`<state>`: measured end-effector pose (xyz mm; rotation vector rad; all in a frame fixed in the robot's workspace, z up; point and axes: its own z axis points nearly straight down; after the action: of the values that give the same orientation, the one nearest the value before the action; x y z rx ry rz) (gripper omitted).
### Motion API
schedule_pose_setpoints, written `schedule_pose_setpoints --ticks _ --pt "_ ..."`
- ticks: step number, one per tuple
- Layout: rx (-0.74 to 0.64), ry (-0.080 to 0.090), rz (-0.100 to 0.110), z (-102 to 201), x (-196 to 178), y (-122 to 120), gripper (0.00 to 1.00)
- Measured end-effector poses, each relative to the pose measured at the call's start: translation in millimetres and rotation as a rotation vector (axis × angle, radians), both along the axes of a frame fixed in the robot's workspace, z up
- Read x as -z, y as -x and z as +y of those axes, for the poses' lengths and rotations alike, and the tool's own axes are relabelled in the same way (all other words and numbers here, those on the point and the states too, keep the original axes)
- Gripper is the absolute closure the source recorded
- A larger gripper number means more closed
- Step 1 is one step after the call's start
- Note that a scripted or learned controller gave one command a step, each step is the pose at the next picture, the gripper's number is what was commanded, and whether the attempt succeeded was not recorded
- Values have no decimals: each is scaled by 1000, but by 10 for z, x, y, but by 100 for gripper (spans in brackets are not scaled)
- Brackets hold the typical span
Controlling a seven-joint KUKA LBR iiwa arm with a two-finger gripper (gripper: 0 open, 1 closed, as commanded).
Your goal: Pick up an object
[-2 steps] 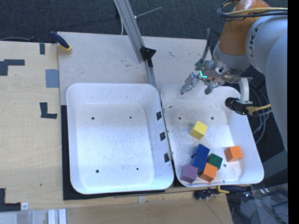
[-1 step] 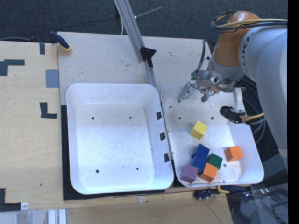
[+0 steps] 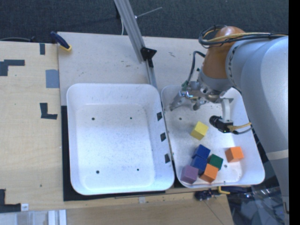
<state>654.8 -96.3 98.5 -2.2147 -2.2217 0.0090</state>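
So the big grey arm with the orange band comes in from the right side of the frame and fills most of that edge. Under it is the pale wooden surface, with two shallow white plastic bins side by side: the left bin in the middle of the frame and the right bin at lower right, where all the pickable stuff sits.

The hand hangs over the upper end of the right bin. The metal fingers look spread apart with nothing between them, so no grasp yet.

Candidates, roughly biggest to smallest: two blue cubes pressed together, a purple cube at the bin's lower rim, a green cube and an orange cube jammed in the same clump, then another orange cube off to the right, and a small yellow cube alone near the middle.

If it were me, I'd go for the yellow one. It's nearest the hand and well apart from the rest, so the fingers can straddle it without bumping neighbours. Line the fingers up with its flat faces, since it sits rotated. The clump is a bad bet: no room for fingers between the touching blocks.
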Motion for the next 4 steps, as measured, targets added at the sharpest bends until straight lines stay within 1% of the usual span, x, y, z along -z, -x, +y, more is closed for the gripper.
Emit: schedule_pose_setpoints --ticks 1,2,3,4 --pt "1 1 -4 5 75 7 0" --pt "0 0 -4 13 -30 4 100" --pt "1 -1 -11 21 -478 -74 100" --pt "1 -1 -11 56 -918 -128 100"
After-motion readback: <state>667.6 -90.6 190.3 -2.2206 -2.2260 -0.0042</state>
